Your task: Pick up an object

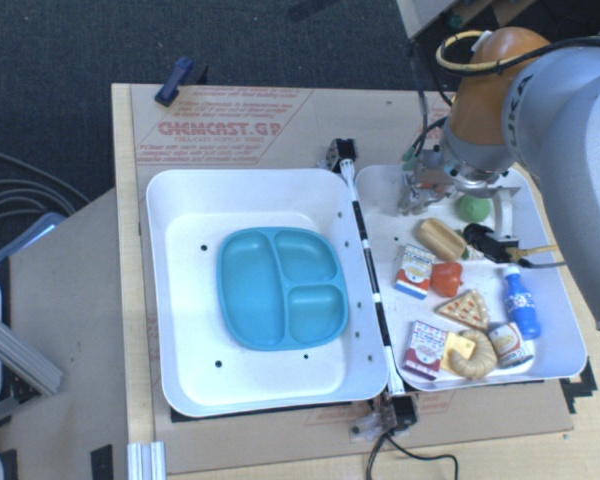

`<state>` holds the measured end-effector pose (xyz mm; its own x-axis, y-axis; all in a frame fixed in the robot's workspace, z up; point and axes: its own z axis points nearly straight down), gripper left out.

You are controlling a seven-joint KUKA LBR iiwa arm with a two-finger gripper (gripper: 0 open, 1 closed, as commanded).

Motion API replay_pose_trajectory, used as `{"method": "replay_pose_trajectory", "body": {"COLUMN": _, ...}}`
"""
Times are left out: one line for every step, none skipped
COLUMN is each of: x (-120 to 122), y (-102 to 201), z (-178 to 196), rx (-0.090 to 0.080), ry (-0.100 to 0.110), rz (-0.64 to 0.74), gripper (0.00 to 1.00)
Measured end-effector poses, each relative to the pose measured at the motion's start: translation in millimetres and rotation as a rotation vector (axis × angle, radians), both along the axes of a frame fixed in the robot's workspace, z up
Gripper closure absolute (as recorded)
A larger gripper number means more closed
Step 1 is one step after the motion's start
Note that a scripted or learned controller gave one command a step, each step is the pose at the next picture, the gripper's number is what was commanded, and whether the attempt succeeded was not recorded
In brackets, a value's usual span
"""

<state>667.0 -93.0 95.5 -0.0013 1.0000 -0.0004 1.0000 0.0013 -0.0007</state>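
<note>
— Any writing you can read?

— Red print on the brown board [220, 128] under the bins: "CHEMCAST GP" in large letters, with smaller lines around it that are too fine to make out. The small packets carry labels, but they are too small to read.

— And the gripper?

— The gripper [425, 190] hangs at the far end of the right bin [560, 353], below the orange band [495, 83] of the arm. How far its fingers stand apart I cannot tell (they are blurred and half hidden under the wrist), and nothing shows between them.

— Where are the things to pick?

— All in the right bin. Just beside the fingers, toward the arm, lies a green ball [473, 208]. Nearer the camera from the fingers: a tan bread roll [440, 238], then a red-and-white packet [414, 271] touching a red tomato-like piece [445, 279], a pizza slice [464, 310], and a blue bottle [520, 305] off toward the arm's side. Farthest from the fingers sit a second red packet [426, 349], a bagel [472, 360] and a small can [509, 343].

— The surroundings?

— The left bin [180, 368] holds a blue divided tray [282, 288], well apart from the fingers. Dark carpet [70, 38] lies beyond the bench, with grey cables [10, 208] at the left.
</note>
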Motion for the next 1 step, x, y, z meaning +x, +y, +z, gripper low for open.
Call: {"method": "replay_pose_trajectory", "body": {"x": -0.2, "y": 0.1, "z": -0.3, "rx": 0.0, "ry": 0.001, "rz": 0.0, "gripper": 0.0}}
